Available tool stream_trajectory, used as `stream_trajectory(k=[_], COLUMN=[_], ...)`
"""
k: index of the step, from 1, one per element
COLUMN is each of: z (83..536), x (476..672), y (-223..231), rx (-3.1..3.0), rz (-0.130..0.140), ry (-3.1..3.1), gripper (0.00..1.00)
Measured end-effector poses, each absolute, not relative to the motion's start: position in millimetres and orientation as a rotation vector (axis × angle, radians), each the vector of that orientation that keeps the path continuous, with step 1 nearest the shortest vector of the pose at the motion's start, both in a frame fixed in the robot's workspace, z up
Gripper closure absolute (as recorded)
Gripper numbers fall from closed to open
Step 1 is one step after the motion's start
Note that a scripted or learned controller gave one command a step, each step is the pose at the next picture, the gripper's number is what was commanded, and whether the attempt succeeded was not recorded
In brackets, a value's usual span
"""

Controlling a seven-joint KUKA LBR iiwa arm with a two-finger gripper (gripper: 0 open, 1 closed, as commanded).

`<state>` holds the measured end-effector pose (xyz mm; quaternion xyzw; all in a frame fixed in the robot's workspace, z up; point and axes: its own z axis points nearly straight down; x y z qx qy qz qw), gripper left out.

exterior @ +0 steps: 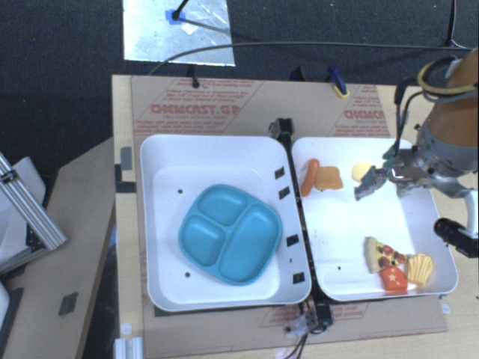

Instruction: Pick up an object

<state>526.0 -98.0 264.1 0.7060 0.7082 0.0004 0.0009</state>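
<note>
The grey arm with its orange band (pixel 449 114) leans in from the right, and the tool (pixel 372 181) hangs over the upper part of the right white bin (pixel 352 286). Its dark fingers stand spread apart with nothing between them. Right beside the tips lies a small pale yellow piece (pixel 361 171), so I'd call this the approach, grasp not yet made. Next it needs to settle lower, straddle that piece and close squarely.

Left of it sit an orange sausage-shaped toy (pixel 309 176) and a flat orange chunk (pixel 328 178), touching each other. Near the bin's lower corner: a pizza-slice toy (pixel 380 253), a red piece (pixel 394 279) and a ribbed yellow shell shape (pixel 420 268). The left white bin (pixel 161 200) holds a blue divided plastic plate (pixel 230 232).

Hard to say what that pale piece is; the tool partly covers it.
</note>
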Motion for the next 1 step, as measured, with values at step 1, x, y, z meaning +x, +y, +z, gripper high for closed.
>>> stream_trajectory(k=[1], z=[221.6], x=[527.3], y=[-93.5], rx=[2.221], rz=[-0.002], ry=[2.225], gripper=[0.00])
